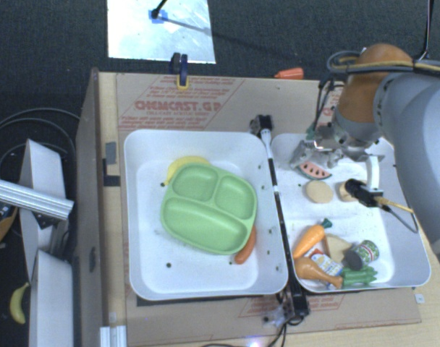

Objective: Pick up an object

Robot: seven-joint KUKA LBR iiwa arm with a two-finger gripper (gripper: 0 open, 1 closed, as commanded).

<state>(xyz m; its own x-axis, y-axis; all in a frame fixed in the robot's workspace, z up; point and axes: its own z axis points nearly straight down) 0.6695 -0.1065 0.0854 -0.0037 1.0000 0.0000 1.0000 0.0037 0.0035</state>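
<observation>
Hovering over the right bin (415, 270), the pincer (320, 152) sits just above a watermelon slice toy (313, 169); whether it is parted or closed is unclear. That slice looks light, stiff and slick, best gripped across its thin faces.

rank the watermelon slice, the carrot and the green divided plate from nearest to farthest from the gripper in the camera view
Measured from the gripper, at the right bin's far end:
1. Watermelon slice, just below it in the right bin.
2. Carrot, farther down the same bin, near the divider.
3. Green divided plate, over in the left bin.
</observation>
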